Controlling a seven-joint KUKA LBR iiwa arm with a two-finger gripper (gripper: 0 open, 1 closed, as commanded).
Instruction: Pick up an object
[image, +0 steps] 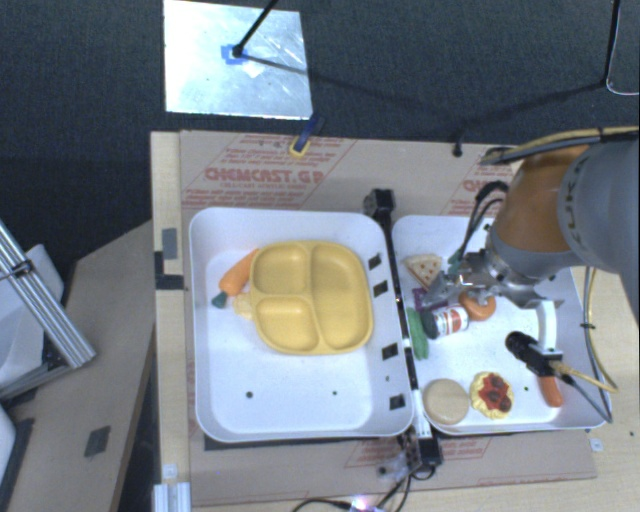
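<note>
Gripper (447, 297) low at right bin's (570, 420) left edge beside small can (447, 322); grip state cannot be told; yellow tray (305, 297) in left bin (215, 400).

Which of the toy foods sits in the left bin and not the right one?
The carrot, tucked against the yellow divided plate's left edge.

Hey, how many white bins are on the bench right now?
2. The left bin holds a yellow divided plate and a toy carrot; the right bin sits beside it, under the arm.
</note>
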